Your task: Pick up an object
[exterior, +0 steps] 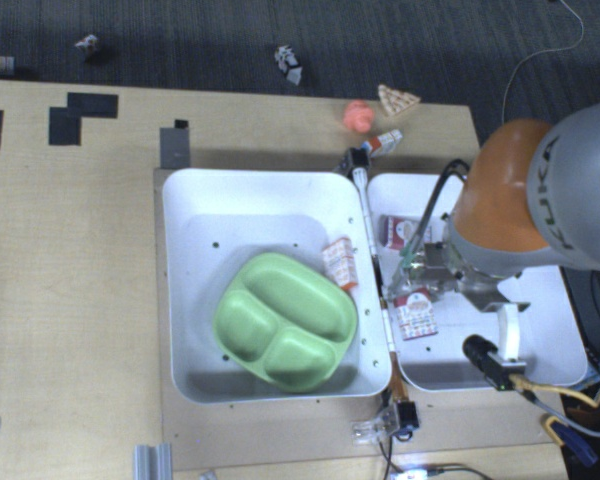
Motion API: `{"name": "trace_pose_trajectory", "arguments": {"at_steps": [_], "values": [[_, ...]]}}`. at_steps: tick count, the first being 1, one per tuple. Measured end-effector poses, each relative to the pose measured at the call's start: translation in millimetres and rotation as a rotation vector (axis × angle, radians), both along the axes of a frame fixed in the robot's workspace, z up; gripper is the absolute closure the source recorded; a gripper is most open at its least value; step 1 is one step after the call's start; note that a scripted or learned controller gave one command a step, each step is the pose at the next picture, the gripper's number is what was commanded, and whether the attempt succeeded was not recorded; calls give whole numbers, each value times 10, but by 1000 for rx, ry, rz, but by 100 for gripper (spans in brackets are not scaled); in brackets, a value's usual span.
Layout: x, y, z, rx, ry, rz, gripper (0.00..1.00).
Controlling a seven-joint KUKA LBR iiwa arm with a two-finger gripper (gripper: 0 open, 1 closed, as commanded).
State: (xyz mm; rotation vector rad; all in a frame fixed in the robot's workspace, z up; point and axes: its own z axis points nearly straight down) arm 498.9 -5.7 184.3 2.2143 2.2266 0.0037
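A green divided plate [285, 318] lies tilted in the left bin [195, 218]. Beside it, by the bin's right wall, rests a small red-and-white packet [340, 264]. In the right bin [555, 303] another red-and-white packet [417, 318] lies near the front left, and a dark red packet [394, 231] lies farther back. My gripper [420, 273] hangs low over the left part of the right bin, between those two packets and just above the front one. The wrist hides what is under it.
The divider between the bins [375, 268] runs just left of my gripper. Behind the bins, on the bench, sit a pink ball [358, 116], a triangular wedge toy [398, 99] and a small red-and-white tube [385, 143]. Small bits lie on the dark floor beyond.
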Motion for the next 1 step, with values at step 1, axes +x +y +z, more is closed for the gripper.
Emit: {"name": "trace_pose_trajectory", "arguments": {"at_steps": [1], "values": [[-116,187,0,0,1,0,100]]}}
